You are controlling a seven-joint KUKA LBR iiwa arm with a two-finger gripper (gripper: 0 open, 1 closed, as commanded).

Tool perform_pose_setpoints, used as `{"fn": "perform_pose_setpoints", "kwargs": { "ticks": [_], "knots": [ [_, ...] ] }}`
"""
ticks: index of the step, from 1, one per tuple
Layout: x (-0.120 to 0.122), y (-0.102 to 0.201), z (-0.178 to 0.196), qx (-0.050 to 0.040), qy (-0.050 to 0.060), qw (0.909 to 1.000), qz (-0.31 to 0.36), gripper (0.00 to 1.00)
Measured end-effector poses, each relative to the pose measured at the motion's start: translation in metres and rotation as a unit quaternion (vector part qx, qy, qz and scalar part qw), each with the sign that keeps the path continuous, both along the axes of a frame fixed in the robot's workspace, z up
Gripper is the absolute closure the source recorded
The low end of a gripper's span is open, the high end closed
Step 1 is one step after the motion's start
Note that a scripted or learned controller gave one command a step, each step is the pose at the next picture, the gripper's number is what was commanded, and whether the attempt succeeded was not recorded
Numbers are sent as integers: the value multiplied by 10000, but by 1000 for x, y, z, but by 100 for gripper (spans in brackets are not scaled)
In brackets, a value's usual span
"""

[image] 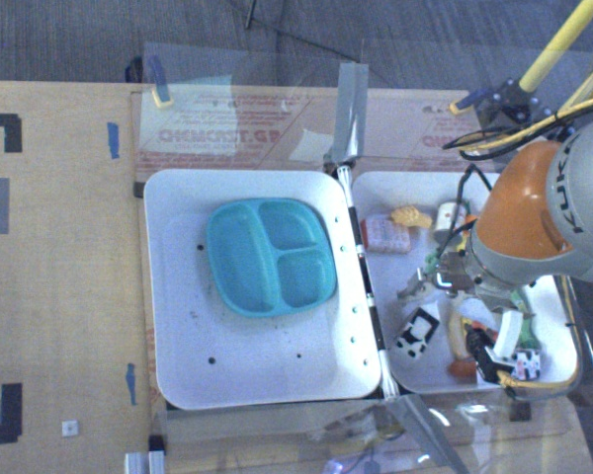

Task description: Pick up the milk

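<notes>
We look down on a light wooden counter point(59, 265) that carries two shallow white bins side by side. The left bin point(178, 344) holds a teal divided plate point(272, 257) with three compartments, lying flat near the middle.

The milk point(416, 331) lies in the right bin point(405, 177), in the near-left part, close to the wall shared with the left bin. It is a small boxy carton, white with black blotches like a cow's hide. It is turned at a slant to the bin's walls, and we cannot make out any lettering on it.

The arm point(519, 210) reaches in from the right, its orange band hanging over the middle of the right bin. The gripper point(430, 284) shows as grey metal parts below that band, just above the milk in this view and slightly to its right. We see nothing held in it. We cannot tell whether it is open or closed, nor whether it touches the carton.

Other items share the right bin. A pinkish packet point(385, 233) and a small orange-yellow piece point(410, 215) lie toward the far-left corner. A cluster of mixed objects point(509, 354) sits toward the near-right, partly under the arm.
</notes>
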State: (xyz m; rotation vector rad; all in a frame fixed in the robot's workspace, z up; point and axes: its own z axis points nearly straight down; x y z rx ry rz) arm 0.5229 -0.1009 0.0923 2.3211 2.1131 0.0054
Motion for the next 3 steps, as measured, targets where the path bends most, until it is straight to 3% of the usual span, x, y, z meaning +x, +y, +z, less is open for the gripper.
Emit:
{"fn": "perform_pose_setpoints", "kwargs": {
  "ticks": [1, 2, 3],
  "knots": [
    [-38, -6, -1, -40, -76, 9861, 1660, 0],
    [-36, -9, 10, -76, -112, 9864, 1641, 100],
    [-36, -9, 10, -76, -111, 9864, 1641, 0]
  ]
}}
